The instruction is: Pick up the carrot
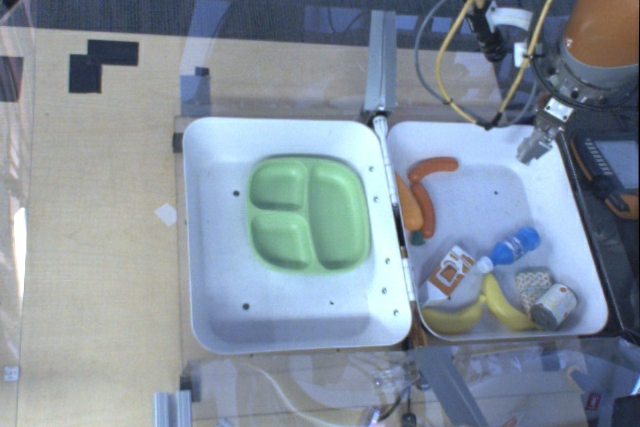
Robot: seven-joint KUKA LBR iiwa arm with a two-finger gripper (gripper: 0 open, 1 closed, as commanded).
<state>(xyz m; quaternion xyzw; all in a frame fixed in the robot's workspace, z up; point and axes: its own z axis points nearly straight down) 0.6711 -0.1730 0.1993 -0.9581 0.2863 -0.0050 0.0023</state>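
The carrot (pixel 407 203) is an orange stick with a dark tip. It lies along the left wall of the right bin (pixel 560 215), pointing towards the front. A reddish curved sausage (pixel 430 171) touches its right side. My gripper (pixel 534 147) hangs over the bin's back right corner, far to the right of the carrot and apart from every item. I see nothing held in it.
The front of the right bin holds a yellow banana (pixel 470 313), a small white and orange carton (pixel 452 272), a blue-capped bottle (pixel 512 246) and a can (pixel 552 303). A green divided plate (pixel 305 213) lies in the left bin (pixel 215 245). Cables (pixel 455 35) loop behind the bins.
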